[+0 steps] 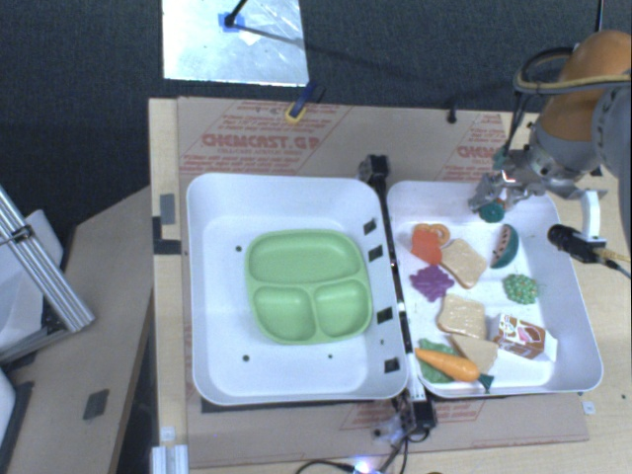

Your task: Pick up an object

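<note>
One arm [583, 107] bent over right bin [583, 349] far corner, gripper [491, 203] lowered, grip state unclear.

Toy foods [464, 309] crowd the right bin [578, 304], leaving narrow gaps; the left bin [212, 265] offers open floor around a green tray [306, 284].

Your arm [583, 117] has a rounded orange segment on top and a grey housing below it. Black cables loop around the orange part. The tool [491, 203] is small, grey and metallic, with a tiny reddish spot near its mount.
</note>
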Controlling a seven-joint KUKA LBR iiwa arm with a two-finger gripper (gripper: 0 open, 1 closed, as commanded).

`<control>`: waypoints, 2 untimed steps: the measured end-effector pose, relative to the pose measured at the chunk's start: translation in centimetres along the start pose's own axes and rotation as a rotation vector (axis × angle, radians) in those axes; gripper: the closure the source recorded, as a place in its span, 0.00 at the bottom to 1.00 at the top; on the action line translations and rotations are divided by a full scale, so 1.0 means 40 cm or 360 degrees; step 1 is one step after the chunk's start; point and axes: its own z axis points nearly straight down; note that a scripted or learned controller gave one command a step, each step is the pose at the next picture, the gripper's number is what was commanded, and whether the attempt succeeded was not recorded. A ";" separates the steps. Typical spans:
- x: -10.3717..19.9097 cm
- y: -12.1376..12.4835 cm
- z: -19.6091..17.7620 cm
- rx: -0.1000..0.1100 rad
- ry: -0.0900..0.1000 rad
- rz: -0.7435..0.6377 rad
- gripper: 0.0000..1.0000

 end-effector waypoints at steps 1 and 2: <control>-0.010 0.029 -0.141 0.0000 -0.0001 -0.0002 1.00; -0.011 0.033 -0.200 0.0003 0.0001 -0.0002 1.00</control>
